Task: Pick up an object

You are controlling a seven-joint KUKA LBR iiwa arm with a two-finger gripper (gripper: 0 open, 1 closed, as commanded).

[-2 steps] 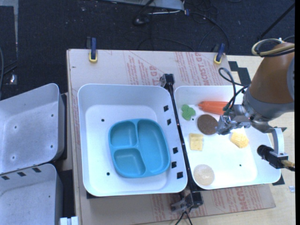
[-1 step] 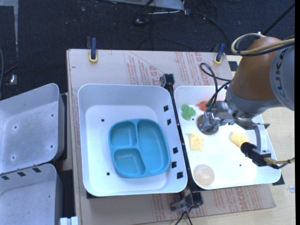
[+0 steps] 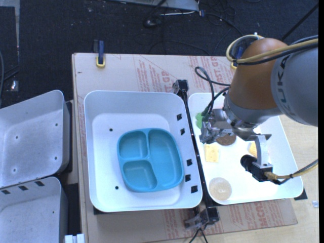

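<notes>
The table (image 3: 152, 67) carries two white bins side by side. The arm (image 3: 273, 80), grey with an orange band, reaches in over the right bin (image 3: 283, 184) and covers its upper half. The left bin (image 3: 136, 105) holds a blue tray (image 3: 150, 159) with three compartments, lying flat near the bin's centre and tilted slightly in plan. The tool (image 3: 215, 130) sits low over the right bin, close to that bin's left wall; whether it is released or clenched cannot be told, and nothing can be seen grasped in it. Inside the right bin, a pale round disc (image 3: 220, 189) lies near the front-left corner. A yellow cracker-like square (image 3: 211, 154) lies just below the tool, between the tool and the disc. A brown round piece (image 3: 226, 140) shows partly at the tool's lower edge. A small yellow piece (image 3: 252, 148) lies near the bin's centre, beside a black fitting on the arm. A green item (image 3: 199, 119) is partly visible at the bin's left wall, beside the tool.
</notes>
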